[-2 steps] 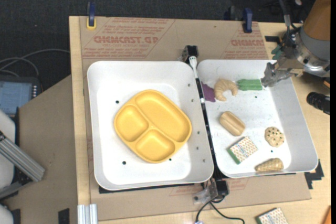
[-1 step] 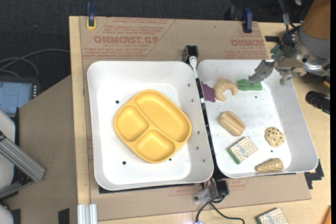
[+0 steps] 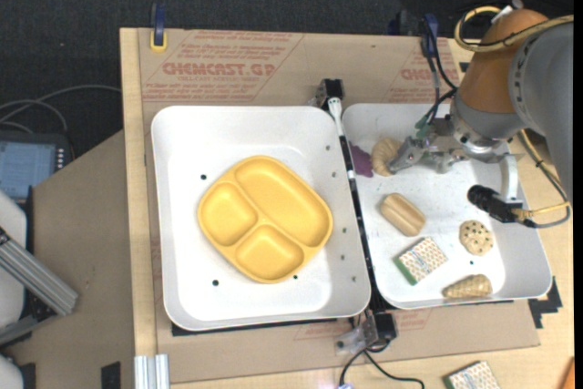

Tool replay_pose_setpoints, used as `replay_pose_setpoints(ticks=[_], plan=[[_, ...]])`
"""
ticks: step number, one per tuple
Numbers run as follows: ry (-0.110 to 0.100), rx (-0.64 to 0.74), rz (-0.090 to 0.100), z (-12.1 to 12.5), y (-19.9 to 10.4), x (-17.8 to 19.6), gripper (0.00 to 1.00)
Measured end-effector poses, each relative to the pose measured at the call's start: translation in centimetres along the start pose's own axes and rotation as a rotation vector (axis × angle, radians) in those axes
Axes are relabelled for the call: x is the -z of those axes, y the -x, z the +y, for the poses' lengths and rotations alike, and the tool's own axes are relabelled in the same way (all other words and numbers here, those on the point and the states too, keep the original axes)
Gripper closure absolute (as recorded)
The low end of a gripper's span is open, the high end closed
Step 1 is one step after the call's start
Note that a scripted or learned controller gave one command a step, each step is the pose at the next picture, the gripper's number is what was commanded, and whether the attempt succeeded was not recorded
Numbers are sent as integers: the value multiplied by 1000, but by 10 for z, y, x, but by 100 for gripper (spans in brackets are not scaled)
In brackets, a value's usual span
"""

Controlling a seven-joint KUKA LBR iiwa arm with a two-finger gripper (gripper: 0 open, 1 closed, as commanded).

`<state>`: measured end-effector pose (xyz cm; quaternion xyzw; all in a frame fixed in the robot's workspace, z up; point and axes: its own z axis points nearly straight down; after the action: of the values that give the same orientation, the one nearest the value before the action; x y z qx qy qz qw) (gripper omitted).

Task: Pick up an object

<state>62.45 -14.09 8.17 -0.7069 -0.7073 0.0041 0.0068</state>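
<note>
Camera view, taken against the right bin (image 3: 537, 273): to its left, the left bin (image 3: 173, 223) holds a yellow three-part tray (image 3: 264, 219). Inside the right bin, a purple piece (image 3: 362, 162) lies at the left wall, a tan lump (image 3: 383, 153) just beside it. Gripper (image 3: 407, 156) sits low at that lump; jaw state cannot be determined. Nearer the front: a tan roll (image 3: 402, 213), patterned packet (image 3: 422, 259), cone-shaped item (image 3: 467, 288), and cookie (image 3: 475, 237).

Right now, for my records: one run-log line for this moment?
arm: over right bin | gripper: at tan piece | grasp: unclear | yellow tray: left bin
</note>
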Motion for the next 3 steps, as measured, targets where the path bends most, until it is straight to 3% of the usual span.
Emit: replay_pose_setpoints(ticks=[1, 2, 3], plan=[[-27, 4, -6, 35, -2, 3, 0], [-26, 5, 9, 35, 23, 2, 0], [-25, 3, -3, 35, -1, 2, 0]])
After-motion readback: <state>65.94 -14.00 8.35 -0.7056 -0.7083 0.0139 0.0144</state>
